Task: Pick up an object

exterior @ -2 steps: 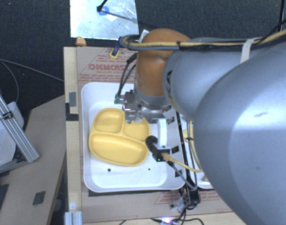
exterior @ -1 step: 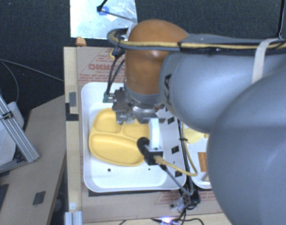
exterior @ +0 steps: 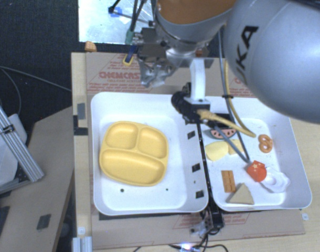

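the grey metal gripper hangs over the cardboard just beyond the far rim of the left white bin; i cannot tell how it is set, and nothing is visibly in its hold. below it a yellow three-compartment plastic tray lies in that bin. small toy foods, among them a red piece, lie in the right white bin. nothing is lifted yet, so the whole pick remains.

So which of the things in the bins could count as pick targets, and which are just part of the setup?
Pick candidates:
- yellow divided tray, left bin
- pretzel
- red piece
- yellow slice
- cracker
- tan wedge
- white piece

Setup only:
- left bin
- right bin
- cardboard sheet underneath
- arm
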Controlling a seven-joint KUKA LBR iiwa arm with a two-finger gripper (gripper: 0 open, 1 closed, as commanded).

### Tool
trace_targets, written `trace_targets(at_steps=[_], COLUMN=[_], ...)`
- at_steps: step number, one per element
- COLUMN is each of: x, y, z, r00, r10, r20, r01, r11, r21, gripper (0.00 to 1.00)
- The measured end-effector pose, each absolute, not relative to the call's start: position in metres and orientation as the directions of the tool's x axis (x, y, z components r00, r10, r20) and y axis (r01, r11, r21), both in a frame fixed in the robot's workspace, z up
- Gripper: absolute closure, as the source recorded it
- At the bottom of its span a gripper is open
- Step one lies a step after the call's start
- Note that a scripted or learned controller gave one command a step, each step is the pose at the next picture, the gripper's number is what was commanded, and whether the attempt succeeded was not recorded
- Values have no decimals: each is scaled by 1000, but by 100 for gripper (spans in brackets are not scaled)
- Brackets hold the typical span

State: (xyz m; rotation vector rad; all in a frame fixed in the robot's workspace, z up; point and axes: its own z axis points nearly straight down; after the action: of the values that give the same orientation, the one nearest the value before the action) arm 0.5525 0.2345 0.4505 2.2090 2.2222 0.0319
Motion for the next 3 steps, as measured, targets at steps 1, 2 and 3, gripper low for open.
trace_targets(at_steps=[1,2,3], x=[484,565,603], y=[235,165,147], z=[456,190,211], r00=[-7,5,1], r10=[1000,1000,1000], r20=[2,-7,1], r01=[1000,1000,1000], r11=[7,-5,-1], r21=[0,-11,5], gripper=[100,100,100])
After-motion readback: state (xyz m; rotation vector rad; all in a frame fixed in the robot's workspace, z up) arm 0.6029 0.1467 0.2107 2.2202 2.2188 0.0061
